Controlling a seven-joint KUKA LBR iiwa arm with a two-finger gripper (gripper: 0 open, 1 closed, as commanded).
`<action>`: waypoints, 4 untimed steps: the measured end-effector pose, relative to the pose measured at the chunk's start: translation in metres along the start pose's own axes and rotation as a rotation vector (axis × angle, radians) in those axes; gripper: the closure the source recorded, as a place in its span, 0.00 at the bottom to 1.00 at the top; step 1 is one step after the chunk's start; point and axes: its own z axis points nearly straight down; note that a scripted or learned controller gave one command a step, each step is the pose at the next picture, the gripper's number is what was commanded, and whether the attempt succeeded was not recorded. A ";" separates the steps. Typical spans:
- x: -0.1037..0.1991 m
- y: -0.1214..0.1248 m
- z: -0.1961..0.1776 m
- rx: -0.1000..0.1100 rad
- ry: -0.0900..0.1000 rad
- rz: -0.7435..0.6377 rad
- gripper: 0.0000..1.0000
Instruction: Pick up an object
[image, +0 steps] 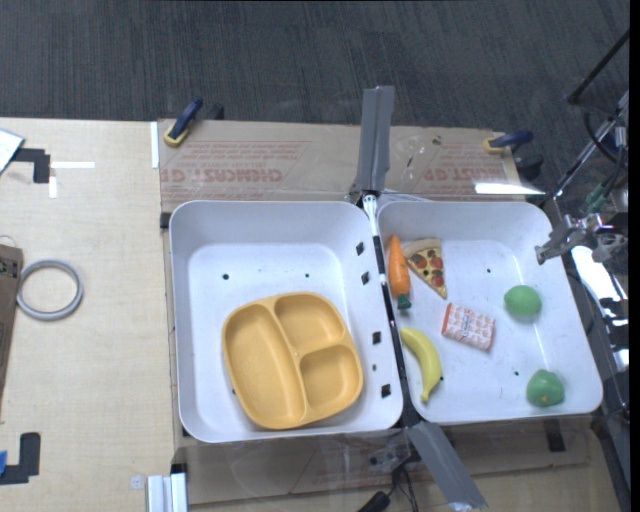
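Six objects (467, 326) lie in the right bin (480, 408).

yellow tray (290, 372), orange carrot (397, 264), white bins (190, 300)

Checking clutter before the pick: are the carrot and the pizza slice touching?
Cannot tell. In the camera view the carrot and pizza slice lie side by side near the right bin's left wall, too close to show a gap or contact plainly.

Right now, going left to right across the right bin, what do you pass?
carrot → pizza slice → red-and-white packet → round green fruit → green pepper
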 end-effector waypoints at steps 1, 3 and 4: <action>0.000 0.001 -0.008 0.001 -0.001 -0.002 1.00; 0.054 -0.053 -0.165 0.000 -0.001 0.290 1.00; -0.003 -0.073 -0.165 0.000 -0.001 0.343 1.00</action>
